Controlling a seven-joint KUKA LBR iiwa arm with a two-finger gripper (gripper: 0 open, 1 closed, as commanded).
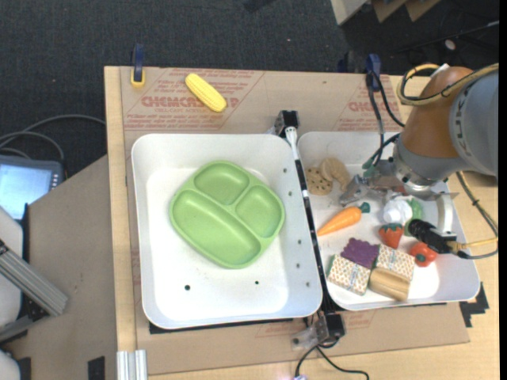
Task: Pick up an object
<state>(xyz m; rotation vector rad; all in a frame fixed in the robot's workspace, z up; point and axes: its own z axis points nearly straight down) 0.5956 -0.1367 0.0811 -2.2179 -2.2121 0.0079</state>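
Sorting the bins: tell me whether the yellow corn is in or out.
Out. The yellow corn lies on the cardboard behind the left bin, outside both.

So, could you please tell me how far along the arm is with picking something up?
Nothing looks picked yet: the carrot, cookie, purple block and other toys all lie in the right bin. In hand: the pincer is low over that bin, near the carrot's green top, but nothing shows between its fingers. Left: closing on one item and lifting it. The green plate sits in the left bin.
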